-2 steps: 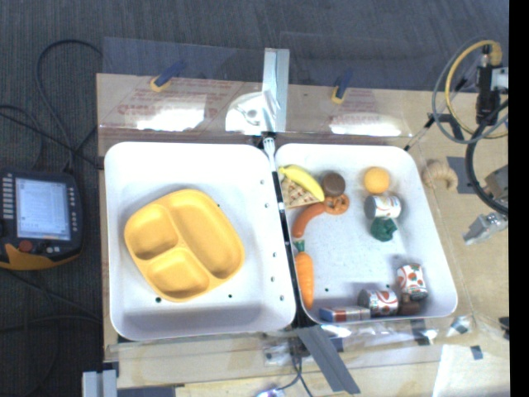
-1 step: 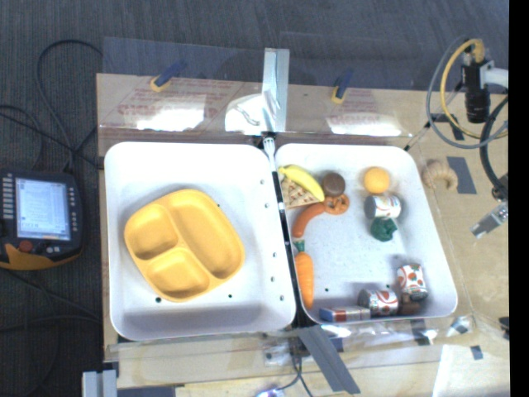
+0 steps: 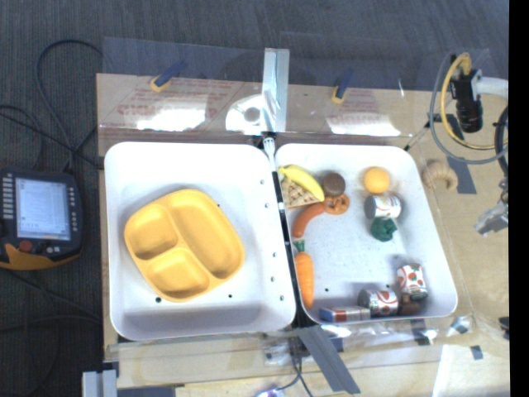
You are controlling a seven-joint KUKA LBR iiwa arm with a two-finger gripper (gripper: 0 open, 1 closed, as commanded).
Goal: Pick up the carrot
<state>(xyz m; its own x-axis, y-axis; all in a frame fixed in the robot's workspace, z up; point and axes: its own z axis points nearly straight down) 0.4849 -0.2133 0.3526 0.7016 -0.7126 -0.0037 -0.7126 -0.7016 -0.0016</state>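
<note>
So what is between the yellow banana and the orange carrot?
In the camera view, a reddish-orange sausage lies between the yellow banana and the orange carrot, in the right white bin.

A single fixed camera looked down on the bench (image 3: 116, 98) from above, at a slight slant, far enough off to take in both white bins whole. The left bin (image 3: 124, 304) lay left of the central divider (image 3: 279, 246), the right bin (image 3: 434, 255) just beyond it on the other side. Above the divider in the frame the far edge of the bench showed, with dark floor (image 3: 248, 7) past it; left of the left bin the floor showed too.
</note>
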